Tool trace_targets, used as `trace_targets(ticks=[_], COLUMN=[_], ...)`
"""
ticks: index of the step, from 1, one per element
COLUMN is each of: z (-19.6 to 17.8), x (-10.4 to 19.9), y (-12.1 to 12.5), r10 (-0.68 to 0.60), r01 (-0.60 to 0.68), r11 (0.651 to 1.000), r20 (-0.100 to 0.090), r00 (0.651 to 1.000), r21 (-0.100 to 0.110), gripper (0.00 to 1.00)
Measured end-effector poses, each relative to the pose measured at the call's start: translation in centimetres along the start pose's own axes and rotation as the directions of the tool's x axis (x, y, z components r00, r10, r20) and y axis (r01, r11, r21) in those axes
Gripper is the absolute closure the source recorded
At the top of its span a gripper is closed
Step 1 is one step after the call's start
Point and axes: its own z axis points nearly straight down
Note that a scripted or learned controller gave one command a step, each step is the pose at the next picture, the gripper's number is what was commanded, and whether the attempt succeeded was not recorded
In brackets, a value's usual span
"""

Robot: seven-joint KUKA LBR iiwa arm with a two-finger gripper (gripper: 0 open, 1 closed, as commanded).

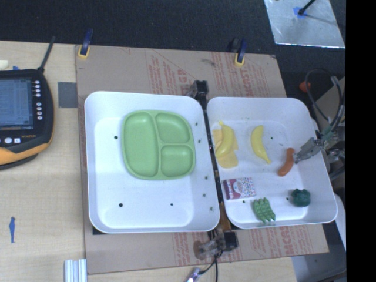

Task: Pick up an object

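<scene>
Trouble could come from how close the sausage [286,162] lies to the gripper [305,151]. We see this little orange-red sausage in the right bin [317,219], toward its right side, and the gripper tip sits just beside its top end, maybe touching it. We cannot tell if the gripper is open or closed, because it looks small and dark at the edge of our view.

We think the gripper could push the sausage away and not catch it. The sausage is round and smooth, so it may roll or slide on the white floor of the bin. The bin's right wall is near too, and we think the gripper might bump it.

The sausage is long and thin. Its long line runs from the top, near the gripper, down and a bit to the left. It bends a little. We think a grab across its thin middle would work best, not along its length.

Other things sit near it: a yellow banana [259,143] to the left and a dark green toy [301,197] below. We think both are far enough away to stay out of trouble.
</scene>
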Motion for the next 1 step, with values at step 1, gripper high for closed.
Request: trace_targets(ticks=[1], z=[6.84], x=[-0.67], y=[5.83], r10=[-0.004], r01=[0.004], r11=[1.000], r20=[0.002], r00=[1.000], r21=[0.000], gripper=[0.00])
